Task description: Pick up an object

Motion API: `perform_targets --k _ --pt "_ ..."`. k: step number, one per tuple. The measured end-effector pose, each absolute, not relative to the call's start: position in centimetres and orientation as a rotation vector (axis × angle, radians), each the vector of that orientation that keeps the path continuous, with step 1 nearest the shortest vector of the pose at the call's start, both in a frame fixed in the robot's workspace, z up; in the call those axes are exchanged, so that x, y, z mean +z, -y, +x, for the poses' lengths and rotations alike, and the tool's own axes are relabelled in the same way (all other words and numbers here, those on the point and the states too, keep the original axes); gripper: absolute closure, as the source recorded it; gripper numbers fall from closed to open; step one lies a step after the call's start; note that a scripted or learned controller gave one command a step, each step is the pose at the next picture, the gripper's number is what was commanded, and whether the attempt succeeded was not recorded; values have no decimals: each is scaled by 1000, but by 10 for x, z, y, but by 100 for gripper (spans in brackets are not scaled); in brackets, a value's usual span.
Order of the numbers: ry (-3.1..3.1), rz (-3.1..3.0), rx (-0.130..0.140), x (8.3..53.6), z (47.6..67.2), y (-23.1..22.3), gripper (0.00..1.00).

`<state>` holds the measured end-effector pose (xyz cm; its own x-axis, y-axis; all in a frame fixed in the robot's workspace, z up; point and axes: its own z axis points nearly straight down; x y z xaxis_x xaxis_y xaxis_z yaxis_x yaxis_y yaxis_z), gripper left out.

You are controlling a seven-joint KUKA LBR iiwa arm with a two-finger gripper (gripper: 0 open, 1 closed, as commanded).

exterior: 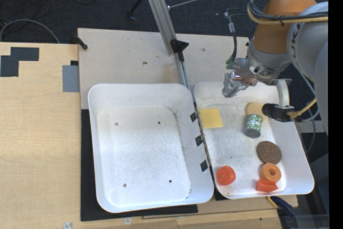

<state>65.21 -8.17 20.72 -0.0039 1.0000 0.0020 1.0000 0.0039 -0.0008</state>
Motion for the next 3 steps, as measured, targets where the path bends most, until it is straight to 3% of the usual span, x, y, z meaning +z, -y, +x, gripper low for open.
perform_targets --k 1,3 --pt "2225 -2215 -2 220 655 32 100" --pt "2223 -2213 3 231 632 -63 100"
